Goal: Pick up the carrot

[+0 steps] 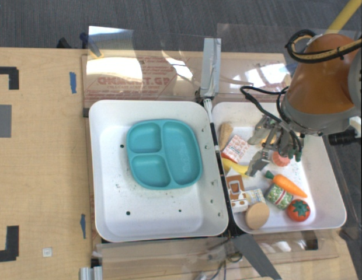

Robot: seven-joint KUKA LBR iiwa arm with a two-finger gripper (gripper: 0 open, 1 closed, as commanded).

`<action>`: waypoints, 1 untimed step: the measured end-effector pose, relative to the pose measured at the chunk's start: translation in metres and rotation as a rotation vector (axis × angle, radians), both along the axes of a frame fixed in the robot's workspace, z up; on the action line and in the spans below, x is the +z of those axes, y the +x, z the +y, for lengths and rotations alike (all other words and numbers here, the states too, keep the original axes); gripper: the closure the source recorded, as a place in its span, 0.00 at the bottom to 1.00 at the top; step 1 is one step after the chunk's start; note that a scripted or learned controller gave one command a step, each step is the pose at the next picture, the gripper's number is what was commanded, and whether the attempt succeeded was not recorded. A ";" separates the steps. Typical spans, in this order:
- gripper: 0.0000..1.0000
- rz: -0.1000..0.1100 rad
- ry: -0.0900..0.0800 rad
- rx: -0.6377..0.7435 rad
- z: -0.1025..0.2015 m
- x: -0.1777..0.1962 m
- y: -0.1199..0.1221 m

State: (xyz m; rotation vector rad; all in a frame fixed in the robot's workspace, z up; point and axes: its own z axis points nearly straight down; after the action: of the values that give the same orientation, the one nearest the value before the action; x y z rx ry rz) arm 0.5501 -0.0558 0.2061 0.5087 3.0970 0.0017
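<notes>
Starting at your left, the blue plate point(164, 154) sits in the left bin point(105, 214), out of play. In the right bin point(336, 206) the hand point(268, 151) hangs over the toys, its fingers spread with nothing between them. The carrot point(289, 185) lies just beside it at about four o'clock, its long axis running ten to four, green end nearer the hand. The tomato point(298, 209) sits just beyond the carrot's tip.

The orange plastic carrot point(289, 185) lies crowded: a green-white can point(278, 196) and a red tomato point(298, 209) touch its near side, towards the surface's front edge.
</notes>
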 end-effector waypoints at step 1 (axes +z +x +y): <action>0.00 0.005 -0.002 -0.050 -0.056 -0.050 -0.032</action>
State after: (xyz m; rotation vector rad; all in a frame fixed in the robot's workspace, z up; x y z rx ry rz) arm 0.5183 -0.1117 0.1558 0.5870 3.0882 -0.0027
